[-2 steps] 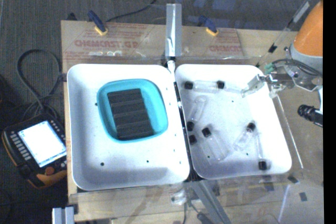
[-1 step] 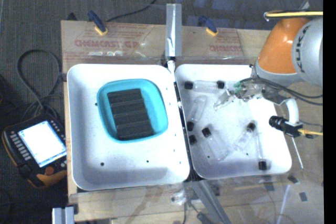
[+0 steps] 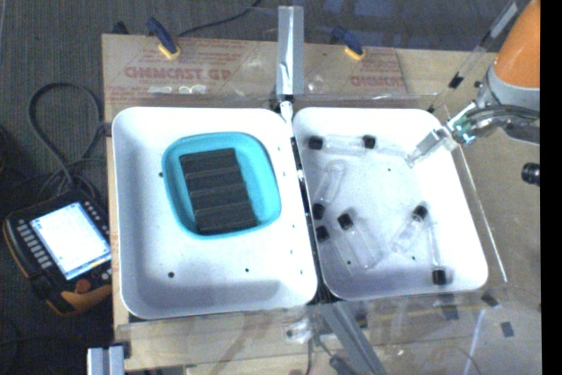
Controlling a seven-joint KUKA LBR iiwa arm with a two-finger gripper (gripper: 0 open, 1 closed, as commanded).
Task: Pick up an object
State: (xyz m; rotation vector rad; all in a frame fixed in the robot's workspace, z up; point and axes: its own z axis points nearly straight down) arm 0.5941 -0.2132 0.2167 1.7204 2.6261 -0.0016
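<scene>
Gripper (image 3: 458, 129) sits at the right bin's (image 3: 457, 277) upper right rim, clamped on a clear vial (image 3: 428, 146) angled above the floor. More black-capped vials (image 3: 338, 180) lie inside it. Left of it, a teal tray (image 3: 268, 180).

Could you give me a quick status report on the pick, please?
Gripper at right bin's upper right edge. Clear black-capped tubes lying loose in that bin, none lifted. Nothing blocking.

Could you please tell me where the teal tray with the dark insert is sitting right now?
The teal tray lies in the left bin, roughly at its centre, left of the divider from the right bin that holds the clear, black-capped tubes.
</scene>
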